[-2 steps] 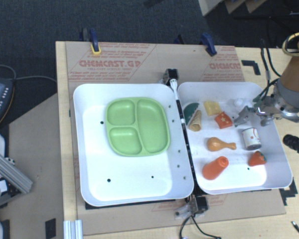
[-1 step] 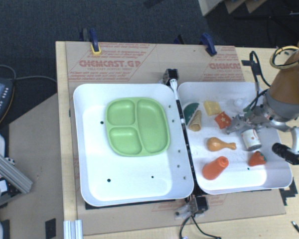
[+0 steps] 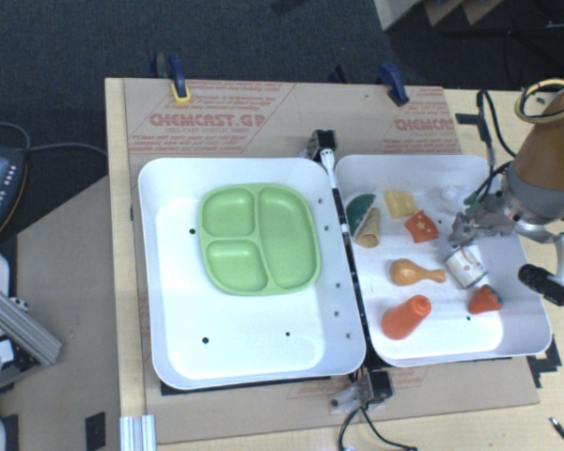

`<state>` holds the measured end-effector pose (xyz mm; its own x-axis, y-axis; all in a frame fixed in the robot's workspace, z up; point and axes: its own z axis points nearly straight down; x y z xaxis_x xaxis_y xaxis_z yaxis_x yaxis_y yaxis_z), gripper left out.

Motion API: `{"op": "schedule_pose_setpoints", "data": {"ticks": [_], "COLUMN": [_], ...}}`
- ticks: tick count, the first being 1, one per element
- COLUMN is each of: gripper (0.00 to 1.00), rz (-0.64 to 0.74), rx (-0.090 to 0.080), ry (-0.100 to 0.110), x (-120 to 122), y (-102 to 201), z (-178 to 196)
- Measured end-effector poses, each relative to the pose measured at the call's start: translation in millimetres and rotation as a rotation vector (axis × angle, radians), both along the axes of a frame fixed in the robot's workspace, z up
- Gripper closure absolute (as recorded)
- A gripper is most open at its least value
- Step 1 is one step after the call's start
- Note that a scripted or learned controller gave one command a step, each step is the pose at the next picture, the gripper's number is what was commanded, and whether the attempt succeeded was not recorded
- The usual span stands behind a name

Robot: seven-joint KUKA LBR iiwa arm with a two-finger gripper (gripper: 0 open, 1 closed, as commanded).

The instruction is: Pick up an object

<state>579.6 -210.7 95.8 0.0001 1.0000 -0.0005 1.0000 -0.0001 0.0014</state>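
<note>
We find the claw (image 3: 470,225) low in the right bin (image 3: 451,348), directly above a small white can (image 3: 465,267) with a red label, which lies just beside the tan toy drumstick (image 3: 415,272). We cannot tell how far the claw is open, nor whether it grips anything. The can rests on the bin floor, so we judge the pick not yet accomplished: closing and lifting remain. An orange toy (image 3: 406,317) lies below the drumstick.

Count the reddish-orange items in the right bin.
3: one toward the back, one at the front, one front right. The gripper may hide more.
</note>
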Motion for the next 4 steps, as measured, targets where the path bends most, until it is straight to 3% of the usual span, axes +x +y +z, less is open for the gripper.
{"op": "schedule_pose_setpoints", "data": {"ticks": [2,3,4], "gripper": [1.00,1.00,1.00], "rz": [0.002,0.001,0.005], "rx": [-0.004,-0.002,0.003], "ry": [-0.008,-0.003,0.004], "x": [7.7,8.4,-7.3], "y": [4.8,4.7,60.9], "z": [126.3,129.7,124.3]}}
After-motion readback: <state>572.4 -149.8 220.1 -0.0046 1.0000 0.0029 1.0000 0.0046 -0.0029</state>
